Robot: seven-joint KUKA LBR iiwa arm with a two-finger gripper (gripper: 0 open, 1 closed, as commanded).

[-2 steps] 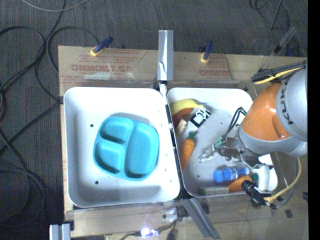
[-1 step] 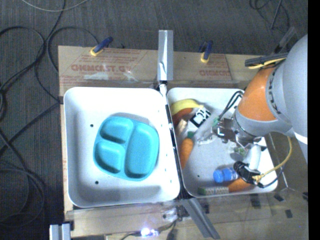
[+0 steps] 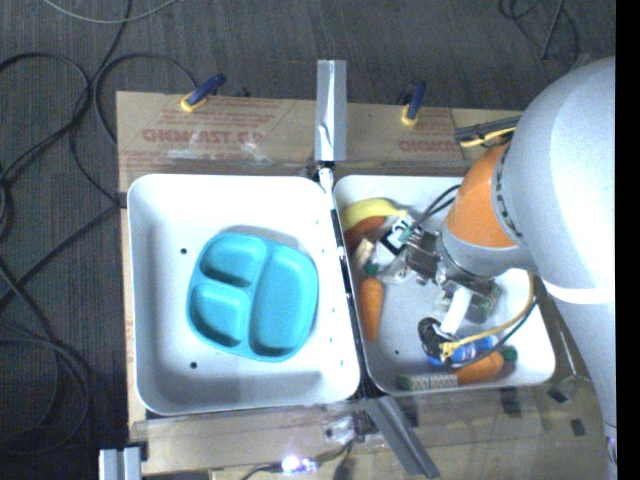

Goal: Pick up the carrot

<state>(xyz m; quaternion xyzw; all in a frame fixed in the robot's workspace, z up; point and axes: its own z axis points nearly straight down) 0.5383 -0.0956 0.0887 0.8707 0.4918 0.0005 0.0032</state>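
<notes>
Fingers on gripper (image 3: pixel 398 246): can't tell from this angle if spread or pressed together, too cluttered. Carrot (image 3: pixel 371 306) lies lengthwise against left wall of right bin (image 3: pixel 430 181), just nearside of gripper. Banana (image 3: pixel 370 209) at far end. My take: drop straight onto mid-carrot, pinch across narrow width, mind wall clearance. Ignoring other orange thing (image 3: pixel 482 368) by near wall.

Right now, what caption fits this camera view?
Robot arm over the right bin near a carrot; blue tray in the left bin.

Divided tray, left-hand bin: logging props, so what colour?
The tray is light blue; camera view.
</notes>
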